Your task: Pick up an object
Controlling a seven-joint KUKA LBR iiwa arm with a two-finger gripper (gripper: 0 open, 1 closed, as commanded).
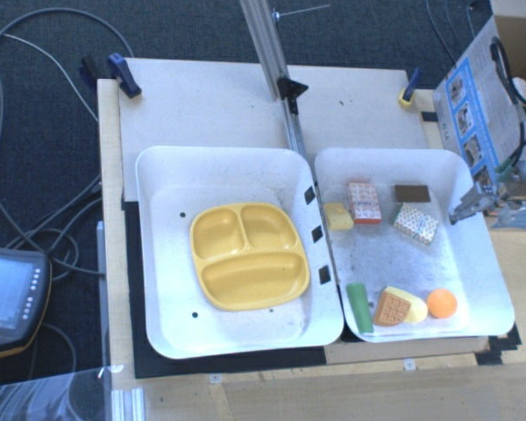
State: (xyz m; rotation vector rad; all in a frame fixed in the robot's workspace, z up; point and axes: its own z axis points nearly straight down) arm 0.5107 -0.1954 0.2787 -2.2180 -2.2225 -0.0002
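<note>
Seven small objects lie in the right bin (500,296); the gripper (470,207) (jaws' state unclear) hovers at its right rim.

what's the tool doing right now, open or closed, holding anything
Tool: at the right bin's right rim, over no object; whether it is open or closed cannot be told. Nothing seen in it.
</note>
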